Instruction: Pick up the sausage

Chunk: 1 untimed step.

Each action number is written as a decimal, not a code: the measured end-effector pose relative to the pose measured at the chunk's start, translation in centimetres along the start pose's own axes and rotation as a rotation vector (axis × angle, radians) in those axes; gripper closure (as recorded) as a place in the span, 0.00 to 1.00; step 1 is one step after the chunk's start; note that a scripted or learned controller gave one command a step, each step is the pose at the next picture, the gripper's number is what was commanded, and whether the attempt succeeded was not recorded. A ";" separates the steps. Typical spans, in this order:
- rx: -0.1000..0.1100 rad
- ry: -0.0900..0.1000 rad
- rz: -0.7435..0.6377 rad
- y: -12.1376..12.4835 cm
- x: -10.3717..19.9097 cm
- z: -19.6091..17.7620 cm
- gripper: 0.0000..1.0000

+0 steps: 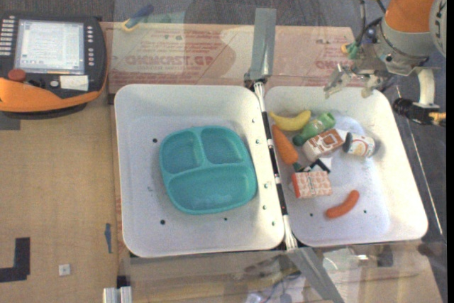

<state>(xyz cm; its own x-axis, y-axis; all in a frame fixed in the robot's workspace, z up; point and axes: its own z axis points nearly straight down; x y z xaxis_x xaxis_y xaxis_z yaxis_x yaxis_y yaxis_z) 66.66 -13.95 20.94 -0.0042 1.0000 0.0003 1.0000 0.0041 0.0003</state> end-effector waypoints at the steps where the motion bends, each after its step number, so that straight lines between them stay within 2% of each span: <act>1: 0.000 -0.001 -0.155 -5.1 -4.6 2.9 0.00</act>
<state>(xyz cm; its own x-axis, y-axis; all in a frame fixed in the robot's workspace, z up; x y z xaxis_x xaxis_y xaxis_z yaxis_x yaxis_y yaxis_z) 61.60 -18.55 18.07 -0.1587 0.9873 -0.0003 0.9873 0.1587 0.0006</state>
